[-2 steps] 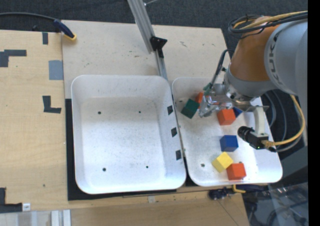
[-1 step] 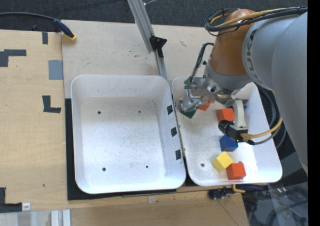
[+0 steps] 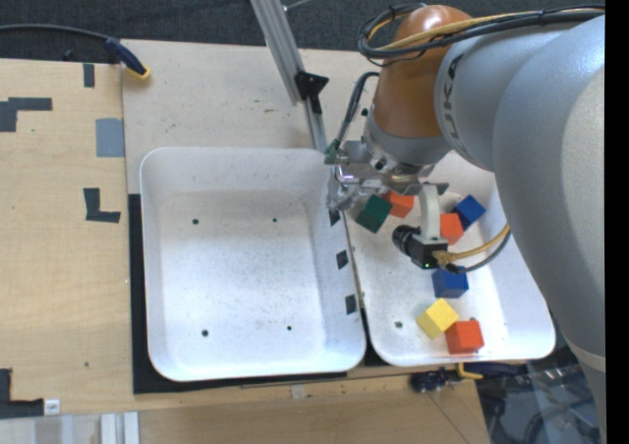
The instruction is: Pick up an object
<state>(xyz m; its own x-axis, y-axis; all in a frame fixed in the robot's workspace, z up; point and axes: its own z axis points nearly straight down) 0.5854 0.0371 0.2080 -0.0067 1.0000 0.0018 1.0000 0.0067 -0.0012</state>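
Blocks lie scattered in the right bin, and that is where I am working. My claw hangs low at that bin's near-left side, close against the ridge where it meets the left bin. A green block sits right at the claw, tilted, and it looks as if it is touching or sitting between the metal parts, but my own wrist covers too much for me to say how wide the claw stands or whether it really has hold of anything. I cannot tell.

Just beside the green block is an orange block, with another orange one and a blue block a little further right. Lower down lie a second blue block, a yellow block and a red-orange block touching it.

My judgement is that I am at the grasp step on the green block, not yet at the lift. The next move calls for a firm close on it, then a straight rise clear of the bin wall; the tilt suggests it could slip out.
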